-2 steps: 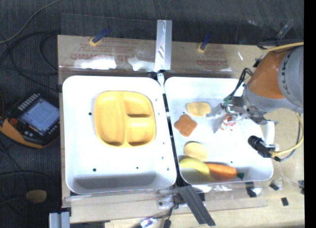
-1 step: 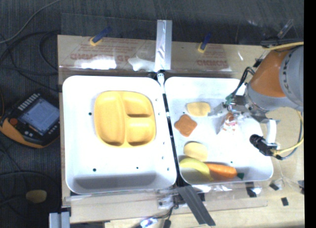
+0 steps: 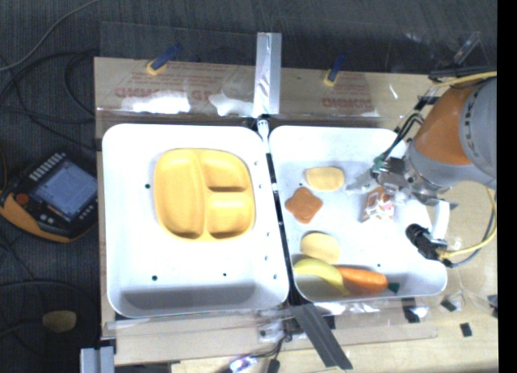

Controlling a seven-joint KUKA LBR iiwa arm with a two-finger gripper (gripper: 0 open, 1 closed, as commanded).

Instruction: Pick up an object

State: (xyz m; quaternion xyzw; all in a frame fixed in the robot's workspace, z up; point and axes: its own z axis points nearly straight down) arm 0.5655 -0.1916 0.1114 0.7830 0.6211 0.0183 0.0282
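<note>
Crowding the right bin: carrot, biscuit, bun

A robotics lab: taped bench, teach pendant and loose cables.

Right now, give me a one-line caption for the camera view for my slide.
KUKA arm's gripper hovers at a small wrapped item in the right bin; yellow divided tray sits in the left bin.

Tray in left bin
</note>
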